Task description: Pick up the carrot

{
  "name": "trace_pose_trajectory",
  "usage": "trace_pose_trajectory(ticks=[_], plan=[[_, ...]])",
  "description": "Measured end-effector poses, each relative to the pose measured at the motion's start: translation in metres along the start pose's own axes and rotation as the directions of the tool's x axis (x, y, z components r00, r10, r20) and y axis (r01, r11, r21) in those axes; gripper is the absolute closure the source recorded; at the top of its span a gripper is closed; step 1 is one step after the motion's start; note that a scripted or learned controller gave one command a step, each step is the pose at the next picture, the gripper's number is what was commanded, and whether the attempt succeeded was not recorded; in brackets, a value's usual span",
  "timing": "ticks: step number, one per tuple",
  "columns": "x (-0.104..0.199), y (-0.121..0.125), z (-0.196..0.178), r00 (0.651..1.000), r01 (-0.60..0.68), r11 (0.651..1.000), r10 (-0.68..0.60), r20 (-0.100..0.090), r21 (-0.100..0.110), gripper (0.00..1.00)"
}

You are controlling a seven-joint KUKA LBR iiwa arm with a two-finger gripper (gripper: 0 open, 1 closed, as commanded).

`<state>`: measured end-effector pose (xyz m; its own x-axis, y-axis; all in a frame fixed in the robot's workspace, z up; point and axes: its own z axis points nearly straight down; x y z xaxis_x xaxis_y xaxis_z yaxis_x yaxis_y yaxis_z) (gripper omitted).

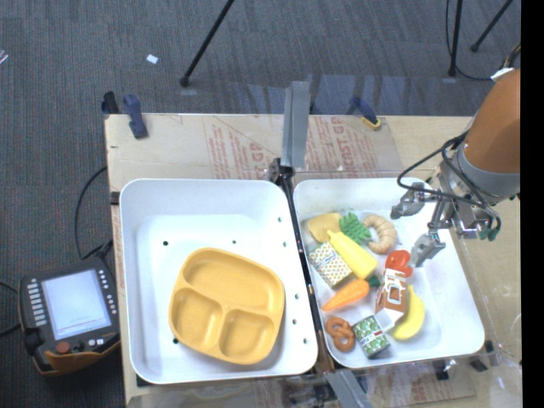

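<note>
robot lab: teach pendant [70, 313], tripod legs [211, 31]

The tray [227, 305] lies in the left bin [140, 228]. The carrot [347, 296] lies in the right bin [463, 308], left of the banana [410, 317].

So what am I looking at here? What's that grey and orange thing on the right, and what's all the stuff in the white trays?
You are looking down at a slant from a camera fixed above a bench. The grey and orange thing is a robot arm reaching in from the right. Its hand hangs open over the right bin, holding nothing. That bin holds toy food: a carrot, a banana, a pretzel, a corn cob and small cartons. The left bin holds a yellow divided plate. The arm's job is to pick up the carrot, which lies untouched.
</note>
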<state>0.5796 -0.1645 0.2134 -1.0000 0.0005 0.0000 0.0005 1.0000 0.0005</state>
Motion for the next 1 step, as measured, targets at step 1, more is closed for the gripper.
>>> trace_pose_trajectory(ticks=[1], plan=[[0.0062,0.0565,0.0885,0.996,-0.083,0.997,0.083,-0.013,-0.005,0.0]])
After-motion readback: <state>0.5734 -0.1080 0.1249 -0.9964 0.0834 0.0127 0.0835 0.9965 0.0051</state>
